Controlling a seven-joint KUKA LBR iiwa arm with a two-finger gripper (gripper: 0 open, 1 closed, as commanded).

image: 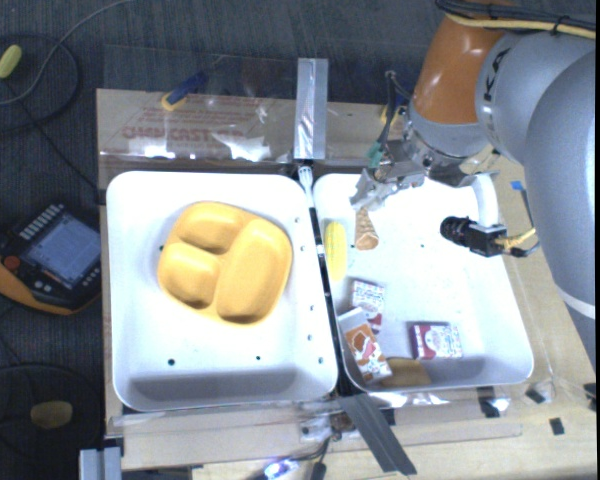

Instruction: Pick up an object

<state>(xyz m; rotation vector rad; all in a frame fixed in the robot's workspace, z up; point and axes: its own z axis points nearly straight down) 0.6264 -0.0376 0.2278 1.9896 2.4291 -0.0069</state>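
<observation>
White right bin [500, 298], small tan cone [367, 231].

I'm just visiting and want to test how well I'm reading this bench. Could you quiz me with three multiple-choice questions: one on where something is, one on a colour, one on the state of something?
1. Where does the big yellow lump lie?
A. left bin
B. right bin
C. on the floor

2. What colour is the band on the arm above the wrist?
A. blue
B. orange
C. green

3. How does the corn cob lie?
A. inside the left bin
B. on the floor
C. in the right bin, along its left wall

Answers: 1 A, it fills the middle of the left bin. 2 B, the band is plainly orange. 3 C, it rests flat beside the divider, below and left of the pincer.
</observation>
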